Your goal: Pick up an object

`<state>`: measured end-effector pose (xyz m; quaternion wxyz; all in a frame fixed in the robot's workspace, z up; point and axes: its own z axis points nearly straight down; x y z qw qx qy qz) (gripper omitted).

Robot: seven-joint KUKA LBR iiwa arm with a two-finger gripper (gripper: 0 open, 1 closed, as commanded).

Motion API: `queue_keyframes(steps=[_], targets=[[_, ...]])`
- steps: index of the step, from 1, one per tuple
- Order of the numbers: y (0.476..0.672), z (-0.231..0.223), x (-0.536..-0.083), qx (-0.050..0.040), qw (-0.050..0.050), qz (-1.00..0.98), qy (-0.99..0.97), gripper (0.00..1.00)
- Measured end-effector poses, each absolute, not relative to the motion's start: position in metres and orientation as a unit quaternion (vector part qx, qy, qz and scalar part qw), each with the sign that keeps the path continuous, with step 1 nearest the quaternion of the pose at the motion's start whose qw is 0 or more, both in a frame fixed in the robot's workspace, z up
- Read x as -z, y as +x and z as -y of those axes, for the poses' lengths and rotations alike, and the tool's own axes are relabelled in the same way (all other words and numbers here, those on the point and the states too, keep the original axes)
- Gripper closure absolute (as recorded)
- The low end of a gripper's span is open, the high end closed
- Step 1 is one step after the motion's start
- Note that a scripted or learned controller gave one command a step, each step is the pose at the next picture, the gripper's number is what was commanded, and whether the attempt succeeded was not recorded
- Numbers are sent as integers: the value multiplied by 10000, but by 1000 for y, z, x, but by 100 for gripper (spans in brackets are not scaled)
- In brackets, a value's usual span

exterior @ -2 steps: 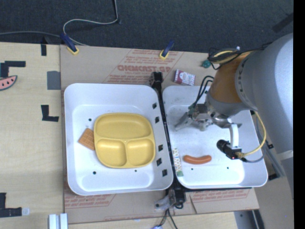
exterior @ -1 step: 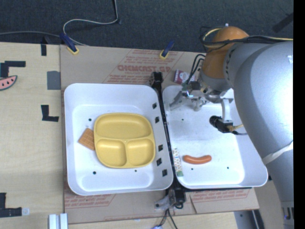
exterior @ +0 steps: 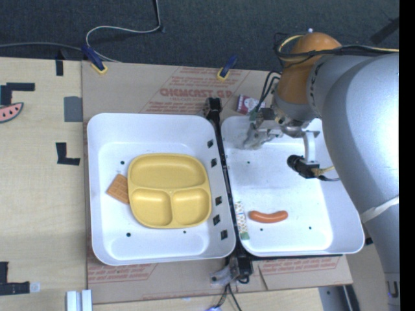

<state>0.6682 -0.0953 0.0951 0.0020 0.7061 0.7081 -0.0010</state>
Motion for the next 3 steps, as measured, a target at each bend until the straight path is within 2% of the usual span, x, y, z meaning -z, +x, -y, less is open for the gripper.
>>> queue_keyframes(steps=[1, 2, 3], targets=[[668, 95, -95, 12, 18, -7083, 7059, 0], [621, 94, -86, 0, 10, -7076, 7067, 0], [621, 94, -86, 2, 8, -7074, 7068, 0]])
